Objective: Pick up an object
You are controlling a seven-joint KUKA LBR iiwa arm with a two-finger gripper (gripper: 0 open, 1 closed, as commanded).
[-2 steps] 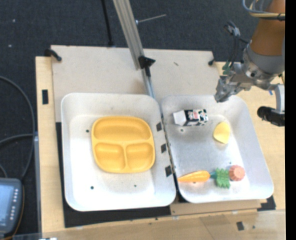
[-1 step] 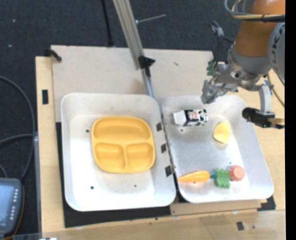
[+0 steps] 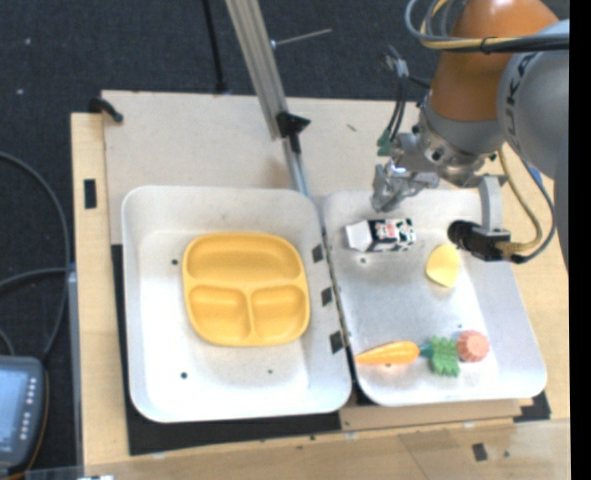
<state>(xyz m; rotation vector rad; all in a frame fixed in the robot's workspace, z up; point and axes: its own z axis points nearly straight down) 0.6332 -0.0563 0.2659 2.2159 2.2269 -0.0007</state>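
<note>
Toy carrot (image 3: 387,353) lies near the right bin's front; farther back, the gripper (image 3: 387,200), grip state unclear, hangs just above a small white carton (image 3: 379,234).

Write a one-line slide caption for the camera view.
Gripper poised above a small white toy vehicle in the right bin; yellow divided plate in the left bin.

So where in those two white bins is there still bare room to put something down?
Right bin: bare floor in the middle, between the small toy vehicle, lemon wedge and carrot. Left bin: narrow margins around the yellow divided plate. Crowded along the right bin's near edge.
</note>
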